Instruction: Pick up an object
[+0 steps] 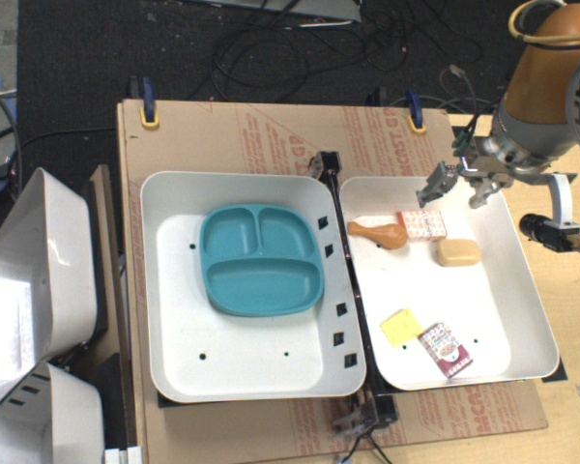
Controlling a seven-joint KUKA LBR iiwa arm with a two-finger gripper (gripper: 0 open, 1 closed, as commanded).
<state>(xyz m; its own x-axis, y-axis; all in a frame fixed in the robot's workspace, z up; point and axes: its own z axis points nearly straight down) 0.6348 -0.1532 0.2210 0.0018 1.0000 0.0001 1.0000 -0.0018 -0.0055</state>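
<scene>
On a brown board bench (271, 133) held by blue and yellow clamps (150, 114), two shallow white bins sit side by side, touching along a black centre seam. At upper right, the grey arm (541, 95) with its orange band (551, 27) reaches in over the far corner of the right bin (522, 327), wrist tilted down and leftward.

Largest of the loose items, a teal divided tray (262, 259) with three compartments lies flat in the middle of the left bin (174, 356).

All the smaller pieces lie in the right bin. Near its far edge, a tan wooden piece (379, 232), rounded at one end and tapering toward the seam, rests just beside a small box (422, 224) with a red-and-white pattern. To the right of that box sits a beige block (458, 252) with softened corners. Well apart from these, toward the near edge, a yellow square (400, 327) lies just beside a pink-and-white packet (446, 348) set at a slant.

Above the patterned box, the gripper (459, 187) hangs with its two dark fingers (435, 188) spread apart, one on each side of a clear gap, and nothing is caught between them. Every item rests on the bin floor.
</scene>
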